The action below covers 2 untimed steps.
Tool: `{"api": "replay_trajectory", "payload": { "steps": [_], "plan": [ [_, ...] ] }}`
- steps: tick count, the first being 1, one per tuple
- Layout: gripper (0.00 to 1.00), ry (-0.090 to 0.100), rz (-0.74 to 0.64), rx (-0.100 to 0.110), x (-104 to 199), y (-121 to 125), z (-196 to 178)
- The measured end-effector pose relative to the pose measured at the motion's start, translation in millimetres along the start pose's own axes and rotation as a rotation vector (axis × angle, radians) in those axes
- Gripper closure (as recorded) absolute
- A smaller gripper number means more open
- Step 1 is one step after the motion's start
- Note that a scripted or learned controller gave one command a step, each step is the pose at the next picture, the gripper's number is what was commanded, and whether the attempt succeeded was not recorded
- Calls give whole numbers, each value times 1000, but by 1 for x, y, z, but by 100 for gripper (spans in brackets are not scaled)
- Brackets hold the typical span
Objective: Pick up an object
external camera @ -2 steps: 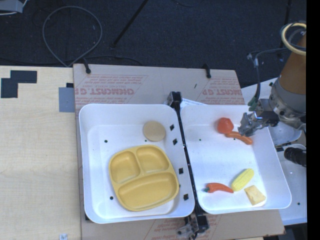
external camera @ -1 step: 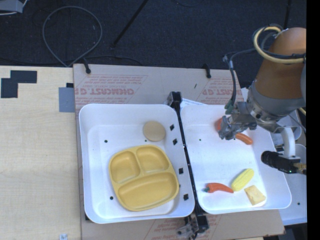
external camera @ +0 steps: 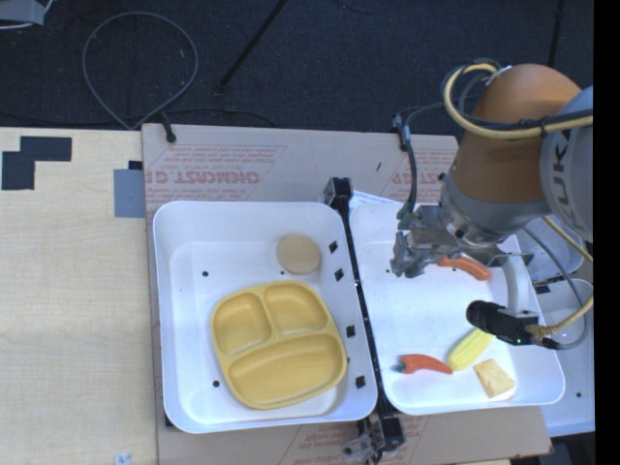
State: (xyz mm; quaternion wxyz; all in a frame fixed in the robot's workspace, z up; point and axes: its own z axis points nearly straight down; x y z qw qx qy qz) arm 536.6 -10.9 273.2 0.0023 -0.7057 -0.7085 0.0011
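Camera view: the arm [external camera: 513, 134] reaches in from the right and hangs its tool [external camera: 407, 258] low over the upper part of the right bin [external camera: 426, 318]. The tool is a dark mass seen from above, and I cannot tell whether it is spread or pressed together. Nothing shows in its grip.

The nearest thing to pick is a carrot [external camera: 467, 267], lying just beside the tool on its right and partly under the wrist. Lower in the same bin lie a pepper [external camera: 423, 364], a corn [external camera: 470, 349] and a yellow block [external camera: 495, 379], close together near the front wall. The left bin [external camera: 179, 260] holds a yellow tray [external camera: 279, 342] and a tan disc [external camera: 298, 254].

Risks, as I judge them:
- The tool sits off to the carrot's side, so coming down here may meet only bare bin floor.
- The carrot is thin and curved and could roll or slip out of a pinch.
- The wrist hides part of it, so the aim is uncertain
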Motion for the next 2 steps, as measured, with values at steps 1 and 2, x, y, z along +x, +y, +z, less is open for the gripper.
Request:
{"api": "replay_trajectory", "payload": {
  "steps": [1, 2],
  "plan": [
    [100, 0, 0, 0, 58, 13, 14],
    [100, -1, -1, 1, 106, 8, 20]
  ]
}}
